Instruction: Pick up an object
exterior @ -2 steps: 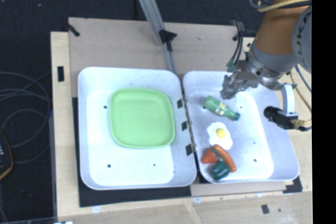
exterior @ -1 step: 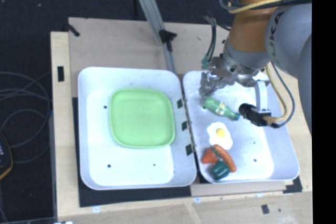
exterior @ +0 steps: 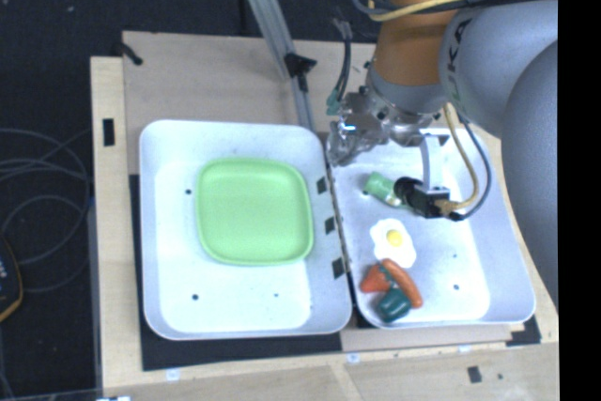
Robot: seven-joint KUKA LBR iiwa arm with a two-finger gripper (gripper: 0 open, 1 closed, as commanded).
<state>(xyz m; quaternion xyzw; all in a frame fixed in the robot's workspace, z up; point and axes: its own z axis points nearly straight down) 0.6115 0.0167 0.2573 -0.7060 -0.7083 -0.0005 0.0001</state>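
My gripper (exterior: 343,144) hangs over the far left corner of the right bin (exterior: 470,286), close to the wall between the two bins. A small light green object (exterior: 377,188) lies in the right bin, just right of and nearer than the gripper. Further toward the front lies a toy fried egg (exterior: 392,239), white with a yellow yolk. At the front of that bin sit an orange-red piece (exterior: 387,276) and a dark green piece (exterior: 395,304), touching each other. I see nothing held in the gripper.
A square light green plate (exterior: 254,209) lies flat in the left bin (exterior: 169,296). A grey metal bar (exterior: 268,14) slants from the top of the view down to the bins' shared wall near the gripper. The grey arm fills the upper right.
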